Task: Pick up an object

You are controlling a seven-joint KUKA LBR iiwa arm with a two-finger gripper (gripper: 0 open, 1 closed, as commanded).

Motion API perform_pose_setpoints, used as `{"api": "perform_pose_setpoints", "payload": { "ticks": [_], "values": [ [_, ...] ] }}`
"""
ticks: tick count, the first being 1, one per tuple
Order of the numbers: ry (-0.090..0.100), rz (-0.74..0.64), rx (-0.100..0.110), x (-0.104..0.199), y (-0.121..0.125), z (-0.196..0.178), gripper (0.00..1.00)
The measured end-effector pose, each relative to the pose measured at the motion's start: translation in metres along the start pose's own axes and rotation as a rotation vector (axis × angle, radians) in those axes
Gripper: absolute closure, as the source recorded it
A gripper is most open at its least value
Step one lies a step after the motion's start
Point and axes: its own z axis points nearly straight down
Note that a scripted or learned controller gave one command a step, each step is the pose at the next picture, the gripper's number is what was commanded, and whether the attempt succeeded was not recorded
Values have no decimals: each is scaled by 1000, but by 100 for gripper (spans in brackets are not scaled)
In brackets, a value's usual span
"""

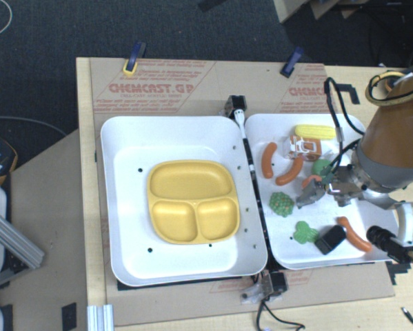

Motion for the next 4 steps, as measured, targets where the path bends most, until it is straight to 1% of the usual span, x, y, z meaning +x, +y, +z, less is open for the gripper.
{"api": "perform_pose_setpoints", "payload": {
  "ticks": [1, 2, 3, 4],
  "values": [
    [-2, -3, -13, 0, 3, -6, 0],
    [0, -3, -6, -3, 10, 55, 0],
    [-1, -2, -8, -3, 9, 97, 0],
    [-2, -1, -14, -3, 10, 84, 100]
  ]
}}
